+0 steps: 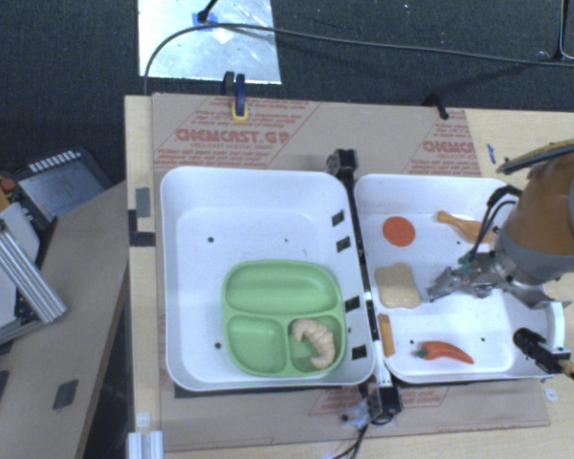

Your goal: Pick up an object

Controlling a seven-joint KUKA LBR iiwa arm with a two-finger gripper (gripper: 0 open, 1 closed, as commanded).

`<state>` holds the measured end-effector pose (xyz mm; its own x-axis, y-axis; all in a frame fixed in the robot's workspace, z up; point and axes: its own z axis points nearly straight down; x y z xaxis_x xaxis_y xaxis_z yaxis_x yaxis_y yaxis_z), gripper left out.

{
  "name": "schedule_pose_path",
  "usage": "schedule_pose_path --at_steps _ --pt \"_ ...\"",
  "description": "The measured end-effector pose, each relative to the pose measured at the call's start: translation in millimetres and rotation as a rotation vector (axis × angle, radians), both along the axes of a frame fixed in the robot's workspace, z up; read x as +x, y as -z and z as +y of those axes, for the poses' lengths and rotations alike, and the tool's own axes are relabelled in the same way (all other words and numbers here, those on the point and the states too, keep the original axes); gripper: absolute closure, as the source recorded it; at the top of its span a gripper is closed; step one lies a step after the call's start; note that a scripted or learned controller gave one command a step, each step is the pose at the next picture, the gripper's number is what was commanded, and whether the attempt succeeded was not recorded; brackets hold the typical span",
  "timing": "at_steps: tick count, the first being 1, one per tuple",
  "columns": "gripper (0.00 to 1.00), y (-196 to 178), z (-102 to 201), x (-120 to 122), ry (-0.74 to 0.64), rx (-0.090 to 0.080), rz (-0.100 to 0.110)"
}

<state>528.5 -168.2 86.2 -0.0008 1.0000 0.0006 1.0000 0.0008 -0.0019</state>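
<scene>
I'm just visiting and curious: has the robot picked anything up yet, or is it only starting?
Nothing looks lifted yet. The gripper is low in the right bin, beside the beige sponge-like block, which lies on the floor. The orange disc and red pepper lie untouched. Grasping and lifting remain.

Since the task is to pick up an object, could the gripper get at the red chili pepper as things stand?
Probably yes. The red chili pepper lies alone on the right bin floor, just below the gripper, with nothing on or against it.
</scene>
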Motion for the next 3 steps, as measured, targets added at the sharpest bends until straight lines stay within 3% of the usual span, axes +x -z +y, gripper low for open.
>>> schedule_pose_path --at_steps 1,2,3 --pt "0.00 1 0 1 0.000 -0.001 -0.003" --pt "1.00 -9 0 2 0.000 -0.002 -0.005" --pt "1.00 -53 -3 8 -0.003 -0.002 -0.006"
